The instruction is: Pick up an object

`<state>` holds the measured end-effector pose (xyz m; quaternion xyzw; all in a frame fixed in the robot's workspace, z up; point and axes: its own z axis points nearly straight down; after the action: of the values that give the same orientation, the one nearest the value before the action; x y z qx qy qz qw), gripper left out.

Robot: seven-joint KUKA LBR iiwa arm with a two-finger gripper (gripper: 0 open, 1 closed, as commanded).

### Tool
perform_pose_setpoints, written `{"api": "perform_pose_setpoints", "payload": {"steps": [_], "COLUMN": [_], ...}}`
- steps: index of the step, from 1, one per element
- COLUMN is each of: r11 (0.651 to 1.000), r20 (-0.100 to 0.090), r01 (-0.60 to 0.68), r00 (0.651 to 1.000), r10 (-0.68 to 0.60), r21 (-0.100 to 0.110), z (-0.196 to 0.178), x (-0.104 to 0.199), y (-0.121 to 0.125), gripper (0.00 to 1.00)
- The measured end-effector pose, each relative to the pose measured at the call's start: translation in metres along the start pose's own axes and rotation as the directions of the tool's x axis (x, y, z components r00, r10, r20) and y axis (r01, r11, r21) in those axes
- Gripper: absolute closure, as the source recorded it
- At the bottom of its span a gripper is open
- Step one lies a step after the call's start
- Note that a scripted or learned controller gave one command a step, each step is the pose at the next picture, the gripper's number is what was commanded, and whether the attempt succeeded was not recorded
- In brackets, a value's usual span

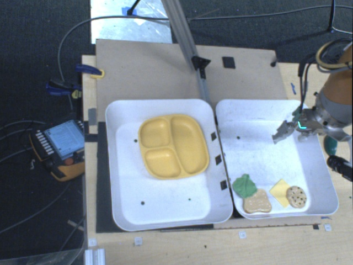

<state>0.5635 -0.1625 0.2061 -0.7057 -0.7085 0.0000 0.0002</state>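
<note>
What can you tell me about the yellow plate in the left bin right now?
The yellow plate is a rounded-square tray that looks like smooth plastic, moulded into three compartments: two smaller ones on one side and a longer one on the other. It lies flat, right way up, slightly turned against the walls of the left bin, in that bin's upper middle. Nothing lies in any compartment. It rests on the bin floor, touching nothing else; the gripper is over the right bin, well apart.

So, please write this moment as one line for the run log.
hand: over right bin, holding nothing | food pieces: near edge of right bin, untouched | yellow plate: in left bin | pick: not yet done
</note>
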Motion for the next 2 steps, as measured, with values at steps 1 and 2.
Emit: {"api": "perform_pose_setpoints", "payload": {"steps": [1, 2], "r11": [1.000, 1.000], "r20": [0.000, 0.000], "r01": [0.000, -0.002], "r00": [1.000, 1.000], "r10": [0.000, 0.002], "r21": [-0.002, 0.002], "z": [-0.001, 0.058], "x": [0.000, -0.004], "y": [0.001, 0.007], "gripper": [0.00, 0.00]}}
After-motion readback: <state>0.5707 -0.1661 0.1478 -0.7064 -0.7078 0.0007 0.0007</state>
